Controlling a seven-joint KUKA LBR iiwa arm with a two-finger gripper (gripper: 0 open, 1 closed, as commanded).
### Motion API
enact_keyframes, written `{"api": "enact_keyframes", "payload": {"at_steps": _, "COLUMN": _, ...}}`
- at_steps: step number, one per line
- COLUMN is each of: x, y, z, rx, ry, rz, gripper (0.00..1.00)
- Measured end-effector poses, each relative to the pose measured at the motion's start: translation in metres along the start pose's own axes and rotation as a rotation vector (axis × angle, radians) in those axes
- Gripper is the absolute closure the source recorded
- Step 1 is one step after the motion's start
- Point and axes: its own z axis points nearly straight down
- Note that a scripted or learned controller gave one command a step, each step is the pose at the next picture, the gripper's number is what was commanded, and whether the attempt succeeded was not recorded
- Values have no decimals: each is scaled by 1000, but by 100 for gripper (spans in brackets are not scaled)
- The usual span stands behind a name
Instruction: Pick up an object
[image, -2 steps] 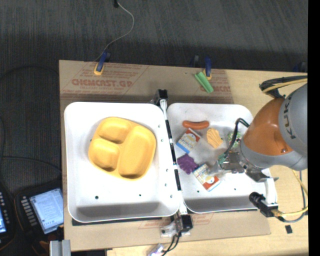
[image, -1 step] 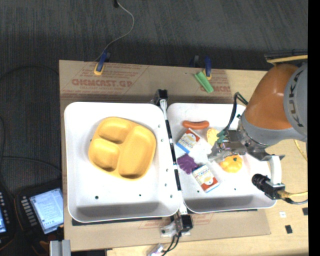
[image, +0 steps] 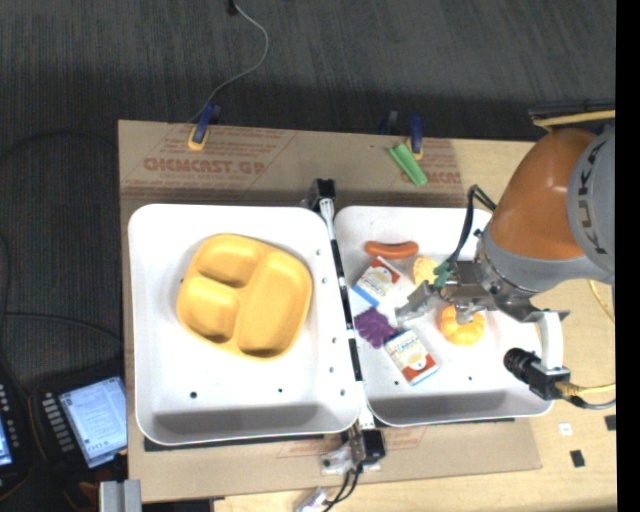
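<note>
Arm (image: 560, 210) over hotdog (image: 391, 249), apparently lying left-right.

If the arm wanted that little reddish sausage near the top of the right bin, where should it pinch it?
Probably across the middle of the small reddish-orange toy sausage, coming straight down from above. It lies flat, long axis running left to right, so the fingers would close across its narrow width. The space above it toward the right white bin wall looks open; the blue-and-white carton sits close below, so keep that finger tight.
</note>
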Motion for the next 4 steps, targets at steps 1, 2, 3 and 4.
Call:
{"api": "enact_keyframes", "payload": {"at_steps": 1, "x": -25, "y": -12, "z": 97, "rx": 4, "ry": 1, "rz": 1, "gripper": 0}}
{"api": "enact_keyframes", "payload": {"at_steps": 2, "x": -16, "y": -15, "z": 130, "rx": -5, "ry": -3, "rz": 2, "gripper": 0}}
{"api": "enact_keyframes", "payload": {"at_steps": 3, "x": -17, "y": -13, "z": 119, "rx": -8, "ry": -3, "rz": 3, "gripper": 100}}
{"api": "enact_keyframes", "payload": {"at_steps": 4, "x": 47, "y": -8, "z": -8, "rx": -1, "ry": 1, "rz": 0, "gripper": 100}}
